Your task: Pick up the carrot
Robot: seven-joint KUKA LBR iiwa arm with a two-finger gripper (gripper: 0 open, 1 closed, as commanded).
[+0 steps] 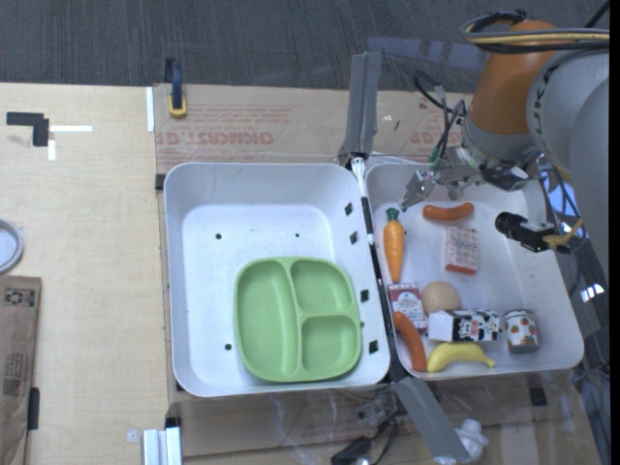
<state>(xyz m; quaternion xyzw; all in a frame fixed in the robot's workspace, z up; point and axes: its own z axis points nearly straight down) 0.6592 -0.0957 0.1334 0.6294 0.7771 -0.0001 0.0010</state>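
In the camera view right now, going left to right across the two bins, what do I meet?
Green divided plate → carrot → sausage → cow-print carton → small can.

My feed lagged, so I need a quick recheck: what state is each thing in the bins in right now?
carrot: lying flat in the right bin, by its left wall, ungrasped
claw: above the bin's far end, beyond the carrot
sausage: lying flat, near the claw
green divided plate: flat in the left bin
banana: lying at the near edge
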